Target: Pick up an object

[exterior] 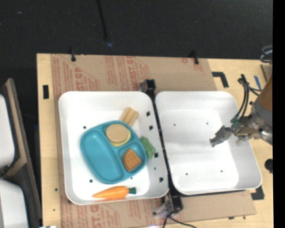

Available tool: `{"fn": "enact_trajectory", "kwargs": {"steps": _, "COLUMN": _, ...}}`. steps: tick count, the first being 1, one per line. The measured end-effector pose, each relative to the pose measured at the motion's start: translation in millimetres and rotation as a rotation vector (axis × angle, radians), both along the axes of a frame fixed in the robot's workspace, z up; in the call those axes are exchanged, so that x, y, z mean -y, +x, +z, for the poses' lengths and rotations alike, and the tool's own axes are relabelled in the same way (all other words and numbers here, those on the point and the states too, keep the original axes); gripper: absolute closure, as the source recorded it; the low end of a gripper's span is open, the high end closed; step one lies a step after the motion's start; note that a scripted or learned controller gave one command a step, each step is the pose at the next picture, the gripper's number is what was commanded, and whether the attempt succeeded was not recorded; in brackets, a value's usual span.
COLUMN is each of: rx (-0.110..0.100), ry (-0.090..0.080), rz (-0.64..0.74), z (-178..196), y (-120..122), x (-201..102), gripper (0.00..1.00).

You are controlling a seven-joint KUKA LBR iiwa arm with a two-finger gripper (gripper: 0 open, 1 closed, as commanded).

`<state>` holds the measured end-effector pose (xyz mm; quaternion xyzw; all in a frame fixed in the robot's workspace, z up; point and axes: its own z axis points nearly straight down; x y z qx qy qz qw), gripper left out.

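The left bin (71, 108) holds a blue divided tray (99, 158) with a round tan cookie (118, 133) and a brown waffle piece (132, 159) in its compartments. A tan wooden block (129, 115) leans at the tray's top edge. A green piece (148, 147) lies at the tray's right side. An orange carrot (112, 192) lies near the bin's front wall. My gripper (220, 137) hangs over the right part of the right bin (199, 103), far from all these objects, with nothing seen between its fingers.
The two bins stand side by side on a cardboard-covered bench (109, 70). The arm (263, 113) enters from the right edge above the right bin's rim. Black clips (147, 86) sit at the seam between the bins.
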<state>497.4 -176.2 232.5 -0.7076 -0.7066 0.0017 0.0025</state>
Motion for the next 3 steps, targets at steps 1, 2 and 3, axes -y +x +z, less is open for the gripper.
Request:
{"fn": "enact_trajectory", "kwargs": {"steps": 1, "rx": 0.007, "ry": -0.001, "rz": 0.001, "z": 3, "y": 1, "x": 0, "gripper": 0.0}}
{"fn": "enact_trajectory", "kwargs": {"steps": 2, "rx": 0.003, "ry": -0.001, "rz": 0.001, "z": -39, "y": 2, "x": 3, "gripper": 0.0}}
{"fn": "enact_trajectory", "kwargs": {"steps": 3, "rx": 0.003, "ry": 0.0, "rz": 0.001, "z": -82, "y": 5, "x": 0, "gripper": 0.0}}
